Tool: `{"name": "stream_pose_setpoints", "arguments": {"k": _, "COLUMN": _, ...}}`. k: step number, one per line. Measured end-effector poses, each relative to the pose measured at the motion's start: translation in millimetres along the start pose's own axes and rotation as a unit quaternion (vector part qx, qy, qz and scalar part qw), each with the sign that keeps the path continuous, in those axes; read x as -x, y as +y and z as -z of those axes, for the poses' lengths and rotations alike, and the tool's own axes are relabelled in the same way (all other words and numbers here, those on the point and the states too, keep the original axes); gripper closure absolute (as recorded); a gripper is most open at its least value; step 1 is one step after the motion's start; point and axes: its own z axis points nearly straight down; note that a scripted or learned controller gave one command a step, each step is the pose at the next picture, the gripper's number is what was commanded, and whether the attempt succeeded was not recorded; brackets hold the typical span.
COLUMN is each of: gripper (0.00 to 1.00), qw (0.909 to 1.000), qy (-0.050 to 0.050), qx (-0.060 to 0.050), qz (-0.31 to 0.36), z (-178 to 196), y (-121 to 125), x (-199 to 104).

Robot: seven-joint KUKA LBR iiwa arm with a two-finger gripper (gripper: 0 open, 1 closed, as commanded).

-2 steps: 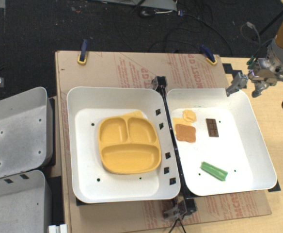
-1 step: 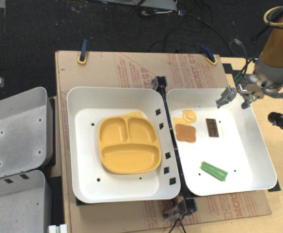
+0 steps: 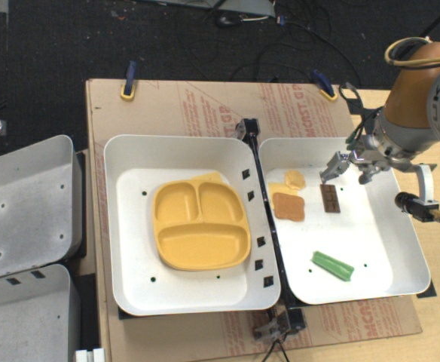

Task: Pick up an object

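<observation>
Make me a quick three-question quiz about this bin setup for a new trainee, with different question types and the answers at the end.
1. True or false: the yellow divided tray lies in the right bin.
2. Multiple choice: which item lies nearest the gripper? A) green block B) dark brown bar C) tan square piece
3. Fill in: beside the tan square piece, toward the far rim, sits a small pale ____ piece.

Key: 1. False, it lies in the left bin. 2. B. 3. yellow.
</observation>
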Motion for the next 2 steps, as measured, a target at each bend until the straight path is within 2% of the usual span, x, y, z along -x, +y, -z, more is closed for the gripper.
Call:
{"name": "stream_pose_setpoints", "arguments": {"k": 1, "gripper": 0.0, "qw": 1.0, "qy": 0.0, "qx": 0.0, "qz": -0.001, "z": -53.9, "y": -0.7, "x": -0.8}}
{"name": "stream_pose_setpoints", "arguments": {"k": 2, "gripper": 1.0, "qw": 1.0, "qy": -0.001, "qx": 0.004, "qz": -0.001, "z": -39.5, "y": 1.3, "x": -0.3}}
